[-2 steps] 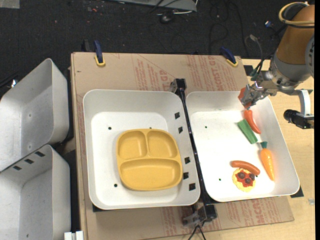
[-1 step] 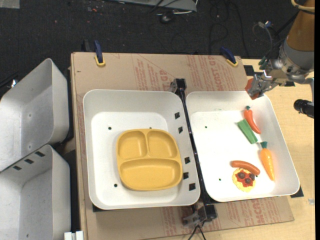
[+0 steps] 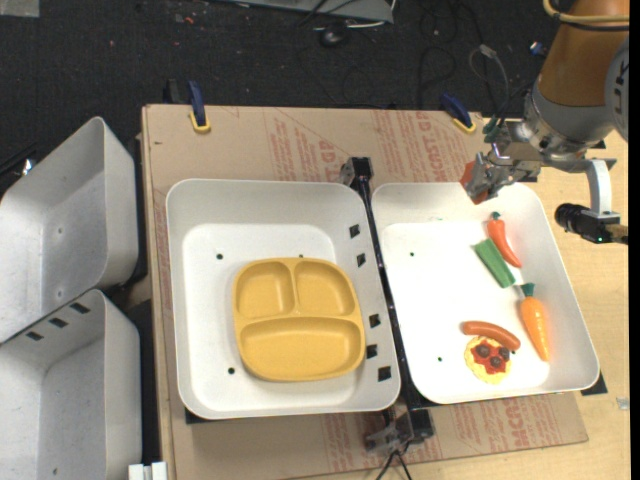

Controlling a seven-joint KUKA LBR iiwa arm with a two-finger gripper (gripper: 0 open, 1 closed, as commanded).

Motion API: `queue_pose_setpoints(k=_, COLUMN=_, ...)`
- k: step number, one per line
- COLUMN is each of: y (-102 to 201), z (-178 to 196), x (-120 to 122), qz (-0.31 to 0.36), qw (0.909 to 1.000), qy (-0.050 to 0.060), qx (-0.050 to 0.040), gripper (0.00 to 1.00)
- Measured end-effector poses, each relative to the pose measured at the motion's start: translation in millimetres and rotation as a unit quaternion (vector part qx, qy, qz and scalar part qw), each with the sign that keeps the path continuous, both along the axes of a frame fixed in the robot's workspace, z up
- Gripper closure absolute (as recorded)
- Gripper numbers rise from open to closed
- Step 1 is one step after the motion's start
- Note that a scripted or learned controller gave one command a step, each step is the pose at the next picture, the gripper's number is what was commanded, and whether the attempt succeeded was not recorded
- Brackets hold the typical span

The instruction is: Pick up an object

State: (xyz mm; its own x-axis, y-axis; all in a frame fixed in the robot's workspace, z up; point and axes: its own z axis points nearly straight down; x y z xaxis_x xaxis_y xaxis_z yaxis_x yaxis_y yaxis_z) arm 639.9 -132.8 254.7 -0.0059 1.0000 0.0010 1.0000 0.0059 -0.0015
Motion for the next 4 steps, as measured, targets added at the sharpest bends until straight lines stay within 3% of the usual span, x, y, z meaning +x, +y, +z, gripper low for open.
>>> queue_pose_setpoints(k=3, y=163.3, z=-4.0, x=-35.9, qz=0.0, qw=1.0, qy=0.001, qx=-0.0003, gripper=1.0)
queue_pose_setpoints(k=4, y=207.6, z=-22.7, x=-33.3, qz=-0.001, qw=1.0, qy=0.0, qx=-0.0006, gripper=1.0)
